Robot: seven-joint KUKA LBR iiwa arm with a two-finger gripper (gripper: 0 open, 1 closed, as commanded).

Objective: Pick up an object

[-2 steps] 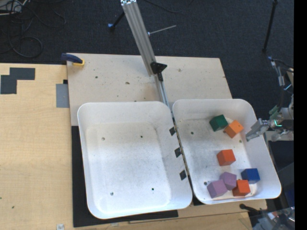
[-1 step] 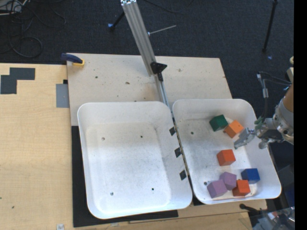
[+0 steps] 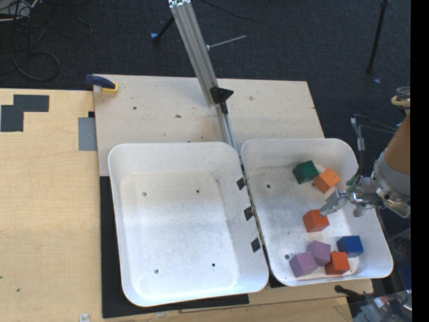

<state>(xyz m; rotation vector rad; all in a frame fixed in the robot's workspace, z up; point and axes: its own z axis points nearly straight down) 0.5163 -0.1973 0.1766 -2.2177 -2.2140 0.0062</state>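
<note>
On the bench (image 3: 281, 106) sit two white bins side by side: the left bin (image 3: 134, 159) and the right bin (image 3: 281, 149). Seven blocks lie in the right bin. One is green (image 3: 305, 172), and an orange one (image 3: 328, 179) touches it at its 4 o'clock. One red block (image 3: 316, 221) lies alone near the bin's middle. Toward the bin's 5 o'clock corner four blocks cluster: two purple, the lower (image 3: 303, 263) touching the upper (image 3: 320, 251), one blue (image 3: 350, 245), and a second red one (image 3: 338, 263) just below the blue and beside the purple pair. That makes two red, two purple, and one each of green, orange and blue.

The arm (image 3: 402, 159) reaches in from 3 o'clock over the right bin's rim. Its gripper (image 3: 333, 205) points toward 8 o'clock, its tip low over the bin floor. The lone red block lies just beside that tip, at its 7 o'clock, close enough that contact cannot be ruled in or out. The orange block lies near the tip at 12 o'clock. How wide the gripper stands cannot be told, and no block is seen in its grasp.
</note>
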